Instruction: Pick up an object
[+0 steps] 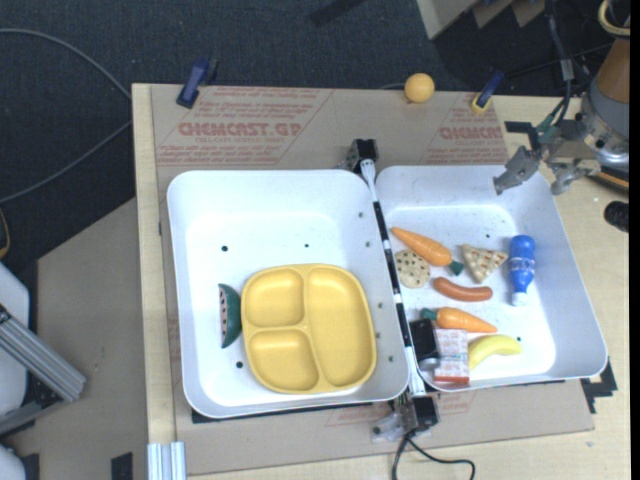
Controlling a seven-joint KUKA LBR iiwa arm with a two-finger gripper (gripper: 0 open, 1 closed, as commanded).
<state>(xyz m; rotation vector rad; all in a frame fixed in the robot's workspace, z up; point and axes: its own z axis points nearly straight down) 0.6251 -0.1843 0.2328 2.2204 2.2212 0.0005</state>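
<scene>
The pincer (pixel 533 168) hangs at about two o'clock of the view, over the far right corner of the right bin (pixel 580 308), its two grey fingers spread apart with nothing between them. All the loose pieces sit lower in that bin, well apart from the pincer. Taking the bin as a clock face, a long carrot (pixel 421 244) lies slantwise near ten o'clock, with a speckled cookie (pixel 410 266) just beside it at nine. A pizza slice (pixel 484 261) rests near the centre, a small dark green piece touching its left corner. A blue bottle (pixel 521 267) stands out at three o'clock, lying lengthwise. A sausage (pixel 462 290) lies just below the centre, a shorter carrot (pixel 465 320) beneath it, and a banana (pixel 494 348) at five o'clock. A red and white packet (pixel 451 356) sits at six, next to a black block at the bin's left rim. In the left bin (pixel 200 218) a yellow divided plate (pixel 308 326) lies toward five o'clock, a watermelon slice (pixel 226 314) touching its left edge. On the table (pixel 300 128) beyond the bins, an orange ball (pixel 419 87) rests at the far edge.
</scene>
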